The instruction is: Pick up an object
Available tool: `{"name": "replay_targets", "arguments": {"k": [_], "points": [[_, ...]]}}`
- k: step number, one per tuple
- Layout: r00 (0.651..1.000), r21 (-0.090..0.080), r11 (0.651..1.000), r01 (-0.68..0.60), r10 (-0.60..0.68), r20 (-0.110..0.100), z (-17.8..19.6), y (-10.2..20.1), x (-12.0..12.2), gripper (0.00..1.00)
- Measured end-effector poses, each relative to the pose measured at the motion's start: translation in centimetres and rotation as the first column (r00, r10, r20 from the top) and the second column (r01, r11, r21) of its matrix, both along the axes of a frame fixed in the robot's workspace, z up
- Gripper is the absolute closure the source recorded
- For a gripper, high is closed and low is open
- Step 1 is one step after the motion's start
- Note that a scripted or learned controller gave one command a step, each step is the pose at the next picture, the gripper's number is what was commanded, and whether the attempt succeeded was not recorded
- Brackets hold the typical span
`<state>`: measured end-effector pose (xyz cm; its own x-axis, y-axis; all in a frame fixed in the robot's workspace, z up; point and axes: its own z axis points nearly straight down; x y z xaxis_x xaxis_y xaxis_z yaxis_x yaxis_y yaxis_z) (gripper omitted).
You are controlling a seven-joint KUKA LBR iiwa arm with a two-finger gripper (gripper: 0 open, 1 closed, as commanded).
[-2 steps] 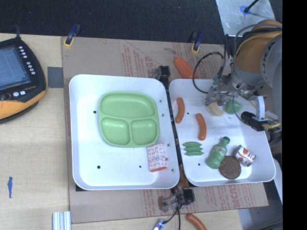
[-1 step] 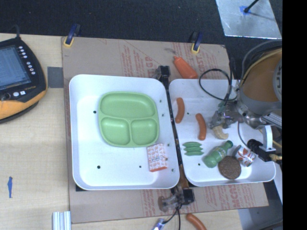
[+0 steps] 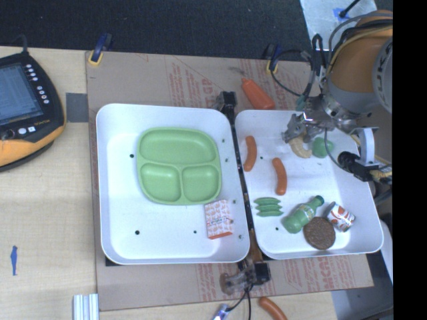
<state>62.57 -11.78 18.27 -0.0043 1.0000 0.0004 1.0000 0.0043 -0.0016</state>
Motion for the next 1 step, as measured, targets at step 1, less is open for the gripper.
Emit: {"name": "replay_targets", "arguments": {"k": [1], "points": [[1.000, -0.001, 1.000, -0.002, 0.002, -0.003, 0.97, 6.59, -4.38, 1.00]]}}
